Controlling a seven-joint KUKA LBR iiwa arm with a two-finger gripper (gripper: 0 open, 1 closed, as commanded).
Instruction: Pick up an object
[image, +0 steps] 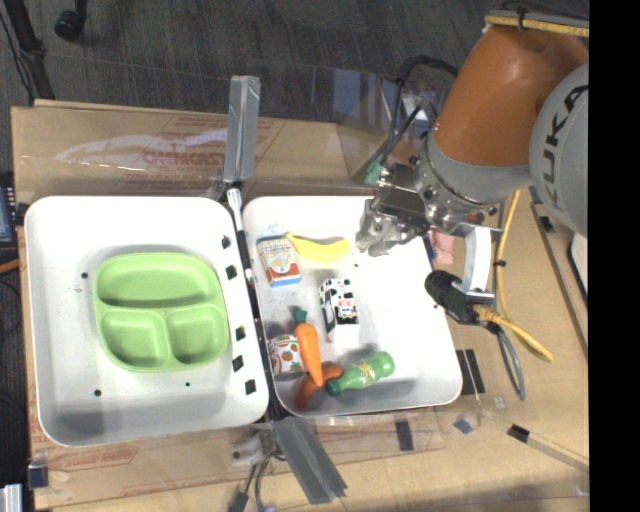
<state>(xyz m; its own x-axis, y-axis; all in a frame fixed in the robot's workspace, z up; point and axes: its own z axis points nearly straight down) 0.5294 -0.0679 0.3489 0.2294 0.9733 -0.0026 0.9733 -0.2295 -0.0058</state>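
Observation:
The right bin (425, 330) holds several small items. A yellow banana (320, 247) lies near its far edge, beside a small red and blue carton (279, 260). A black and white carton (340, 302) lies in the middle. An orange carrot (310, 350), a green bottle (362, 372) and a small red-patterned cup (285, 355) crowd the near left corner. My gripper (377, 238) hangs over the bin's far side, just right of the banana's tip. I see nothing held in it.
The left bin (60, 250) holds a green divided plate (162, 310). A grey divider strip (240, 130) runs up between the bins. Cables and a black fitting (450, 292) hang over the right bin's right rim. Bare white floor lies right of the black and white carton.

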